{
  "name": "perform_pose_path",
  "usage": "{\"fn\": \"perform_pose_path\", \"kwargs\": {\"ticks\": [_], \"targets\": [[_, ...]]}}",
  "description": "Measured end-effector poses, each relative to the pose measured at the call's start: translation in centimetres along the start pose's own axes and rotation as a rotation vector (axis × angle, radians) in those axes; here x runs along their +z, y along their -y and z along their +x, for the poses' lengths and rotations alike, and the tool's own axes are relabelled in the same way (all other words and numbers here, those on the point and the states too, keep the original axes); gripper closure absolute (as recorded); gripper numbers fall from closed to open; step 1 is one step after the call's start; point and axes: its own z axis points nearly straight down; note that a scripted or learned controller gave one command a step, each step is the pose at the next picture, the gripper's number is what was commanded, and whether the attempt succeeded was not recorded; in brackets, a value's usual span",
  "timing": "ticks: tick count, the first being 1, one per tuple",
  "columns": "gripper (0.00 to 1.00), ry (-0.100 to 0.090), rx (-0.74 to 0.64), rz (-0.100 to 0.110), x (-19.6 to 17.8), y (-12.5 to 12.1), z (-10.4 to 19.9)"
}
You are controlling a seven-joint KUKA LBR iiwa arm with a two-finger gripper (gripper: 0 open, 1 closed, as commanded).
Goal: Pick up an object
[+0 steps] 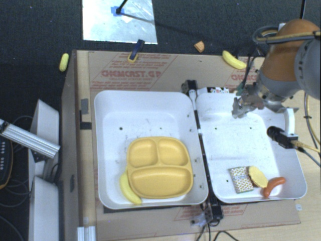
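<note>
Up near the far end of the right bin (288, 157), the claw (241, 108) hung over bare white floor, the grey arm (286, 59) with its orange band reaching in from the right. Whether that claw was released or clenched, I could not tell; it was a small grey blur from this high camera, and nothing showed beneath it.

Down at the near end of that same bin sat the things to pick, well apart from the claw: a patterned cracker (241, 178), a yellow chip (258, 176) just beside it and seeming to touch its right edge, and a little orange sausage (274, 186) beside the chip, close to the near right corner.

Over in the left bin (108, 134), a yellow tray (159, 165) with three compartments lay toward the near side, and a banana (129, 190) curled against its near left corner.

Outside the bins, another banana (234, 60) lay on the cardboard (135, 72) beyond the right bin, an orange lump (199, 46) sat on the dark floor just past it, and a small yellow piece (63, 62) rested off the cardboard's far left corner. A shiny sheet (119, 14) lay farther back.
</note>
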Motion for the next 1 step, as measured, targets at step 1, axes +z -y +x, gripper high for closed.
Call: {"fn": "perform_pose_path", "kwargs": {"ticks": [1], "targets": [[1.0,0.0,-0.003,-0.003,-1.07,-0.09,0.03]]}}
